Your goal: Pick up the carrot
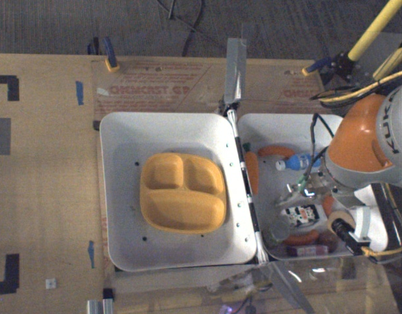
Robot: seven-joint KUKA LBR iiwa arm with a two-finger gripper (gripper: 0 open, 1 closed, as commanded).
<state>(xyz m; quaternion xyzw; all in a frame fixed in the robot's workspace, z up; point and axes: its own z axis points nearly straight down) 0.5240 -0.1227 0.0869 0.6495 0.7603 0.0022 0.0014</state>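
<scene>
The carrot [251, 171] is a long orange piece that lies lengthwise against the left wall of the right bin [269, 128]. My gripper [297, 193] hangs low over the middle of that bin, to the right of the carrot and apart from it. Nothing shows in its grasp. The orange-banded wrist covers the bin's right side.
An orange-red oblong thing [274, 151] and a small blue-and-white bottle [297, 162] lie at the back of the right bin. A black-and-white carton [301, 215] and a red sausage [302, 239] lie toward the front. The left bin [116, 175] holds a yellow divided tray [183, 192].
</scene>
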